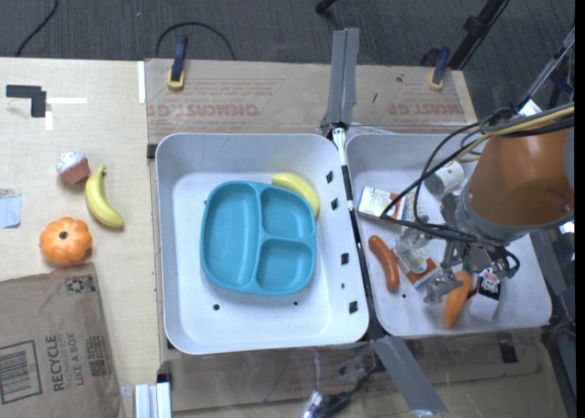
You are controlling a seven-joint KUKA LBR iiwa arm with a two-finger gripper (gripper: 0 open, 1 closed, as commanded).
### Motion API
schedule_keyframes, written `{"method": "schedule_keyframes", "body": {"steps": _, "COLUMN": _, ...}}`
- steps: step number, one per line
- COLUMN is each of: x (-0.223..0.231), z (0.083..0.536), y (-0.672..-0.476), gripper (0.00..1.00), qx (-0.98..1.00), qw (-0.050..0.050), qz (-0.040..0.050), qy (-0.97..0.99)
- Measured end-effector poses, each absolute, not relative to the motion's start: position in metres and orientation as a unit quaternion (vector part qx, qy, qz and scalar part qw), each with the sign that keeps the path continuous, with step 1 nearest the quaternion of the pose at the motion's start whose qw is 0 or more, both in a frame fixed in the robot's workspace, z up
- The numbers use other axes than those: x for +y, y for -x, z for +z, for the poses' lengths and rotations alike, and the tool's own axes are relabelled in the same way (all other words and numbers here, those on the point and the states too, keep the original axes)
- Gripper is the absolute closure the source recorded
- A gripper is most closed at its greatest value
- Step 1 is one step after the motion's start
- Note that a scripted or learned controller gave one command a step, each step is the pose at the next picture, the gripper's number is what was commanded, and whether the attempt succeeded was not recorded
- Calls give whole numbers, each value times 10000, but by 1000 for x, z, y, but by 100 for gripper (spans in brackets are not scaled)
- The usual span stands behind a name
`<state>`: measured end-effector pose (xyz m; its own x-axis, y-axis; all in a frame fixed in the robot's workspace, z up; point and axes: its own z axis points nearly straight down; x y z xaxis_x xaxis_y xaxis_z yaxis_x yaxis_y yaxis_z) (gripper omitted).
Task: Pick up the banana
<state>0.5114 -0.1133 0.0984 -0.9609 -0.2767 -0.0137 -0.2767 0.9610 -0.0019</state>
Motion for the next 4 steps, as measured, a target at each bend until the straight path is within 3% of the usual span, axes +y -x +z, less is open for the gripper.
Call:
{"method": "schedule_keyframes", "body": {"steps": 1, "x": -149, "z": 100, "y": -523, "gripper": 0, "qx": 9969, "qw": 106, "qz": 1, "qy": -777}}
{"method": "schedule_keyframes", "body": {"steps": 2, "x": -211, "z": 173, "y": -479, "gripper": 0, "qx": 9968, "qw": 24, "qz": -2, "qy": 793}}
{"method": "schedule_keyframes", "body": {"steps": 3, "x": -116, "z": 92, "y": -499, "gripper": 0, "qx": 9847, "qw": 9, "qz": 8, "qy": 1740}}
{"method": "schedule_keyframes", "body": {"steps": 4, "x": -131, "z": 92, "y": -548, "gripper": 0, "qx": 9924, "qw": 24, "qz": 4, "qy": 1227}}
